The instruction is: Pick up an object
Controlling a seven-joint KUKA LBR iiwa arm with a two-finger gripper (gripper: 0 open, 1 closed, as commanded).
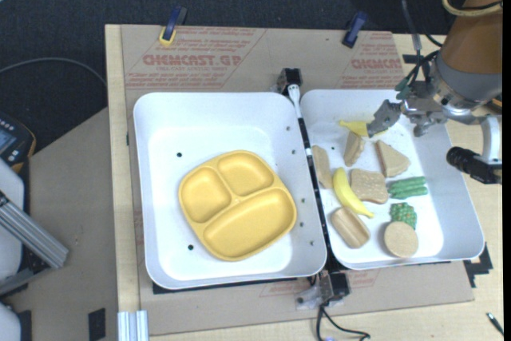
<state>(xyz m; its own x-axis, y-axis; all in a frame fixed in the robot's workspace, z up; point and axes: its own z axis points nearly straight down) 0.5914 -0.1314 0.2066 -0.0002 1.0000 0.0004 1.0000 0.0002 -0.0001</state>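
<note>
I see the arm cut off at the right edge; the gripper is too small for me to read.

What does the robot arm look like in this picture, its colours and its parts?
The arm has a wide orange band above a grey wrist section. Below it sits a cluster of grey metal parts with thin green and dark cables. The end effector is a slim grey metal piece. A black cylinder sticks out near the wrist.
</note>
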